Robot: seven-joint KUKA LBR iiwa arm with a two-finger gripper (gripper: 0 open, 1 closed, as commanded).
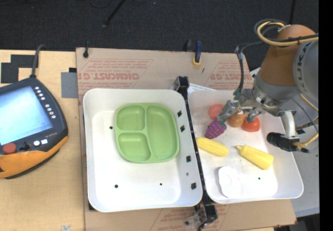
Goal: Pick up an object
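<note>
My gripper [239, 114] is low over the back of the right bin [291, 185], its fingers spread apart. An orange fruit [237, 119] lies between the fingertips, and I cannot tell whether they touch it. A red piece [252, 125] sits by the right finger and a red-orange piece [215, 111] just outside the left finger. Purple grapes [215, 129] lie just left of and below the gripper. Nearer the front are a corn cob [212, 146], a yellow squeeze bottle [255, 156] and a white object [229, 181].
The left bin [99, 183] holds a green divided plate [146, 132]. A black divider [190, 136] runs between the bins. A teach pendant [28, 123] lies on the bench at the far left. A black cable part [281, 141] hangs at the arm's right.
</note>
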